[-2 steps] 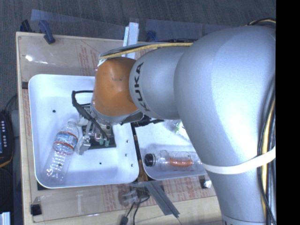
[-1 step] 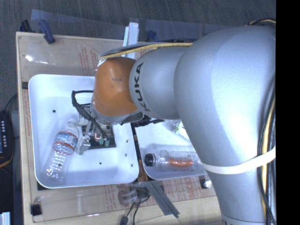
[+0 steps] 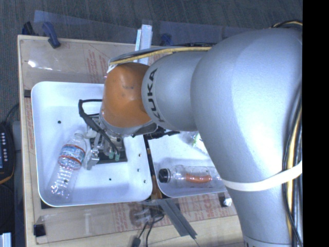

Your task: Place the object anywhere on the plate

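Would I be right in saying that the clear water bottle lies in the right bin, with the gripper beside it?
Not quite: the camera view shows the water bottle lying in the left bin, not the right. The gripper is indeed beside it.

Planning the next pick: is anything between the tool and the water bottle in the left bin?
Nothing visible. The tool hangs just right of the water bottle, which lies on the left bin floor with bare white between them.

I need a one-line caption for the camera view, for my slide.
KUKA arm's gripper hangs over the left bin beside a water bottle; another clear bottle lies in the right bin.
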You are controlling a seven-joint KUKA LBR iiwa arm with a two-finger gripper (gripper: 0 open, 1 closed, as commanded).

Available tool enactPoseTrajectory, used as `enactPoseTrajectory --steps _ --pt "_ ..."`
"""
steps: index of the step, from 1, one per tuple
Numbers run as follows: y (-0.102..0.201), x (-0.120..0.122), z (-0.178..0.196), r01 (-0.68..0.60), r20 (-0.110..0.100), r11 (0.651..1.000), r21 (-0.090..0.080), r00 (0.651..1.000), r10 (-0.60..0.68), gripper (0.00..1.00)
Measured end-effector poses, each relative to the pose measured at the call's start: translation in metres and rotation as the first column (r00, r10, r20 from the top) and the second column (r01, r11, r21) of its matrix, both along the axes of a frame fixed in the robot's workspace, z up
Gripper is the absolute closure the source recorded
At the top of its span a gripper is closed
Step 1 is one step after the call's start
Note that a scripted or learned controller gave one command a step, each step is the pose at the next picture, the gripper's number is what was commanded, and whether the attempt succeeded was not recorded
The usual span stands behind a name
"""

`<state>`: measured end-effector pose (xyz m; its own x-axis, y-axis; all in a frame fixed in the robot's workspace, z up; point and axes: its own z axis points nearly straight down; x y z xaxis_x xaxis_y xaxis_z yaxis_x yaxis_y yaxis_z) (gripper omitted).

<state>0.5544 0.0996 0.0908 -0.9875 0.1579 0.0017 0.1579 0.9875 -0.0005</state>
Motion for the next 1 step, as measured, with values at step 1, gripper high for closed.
enactPoseTrajectory --steps 1 --pt "0.0 0.0 0.0 0.0 0.0 1.0 0.0 1.0 0.0 0.0"
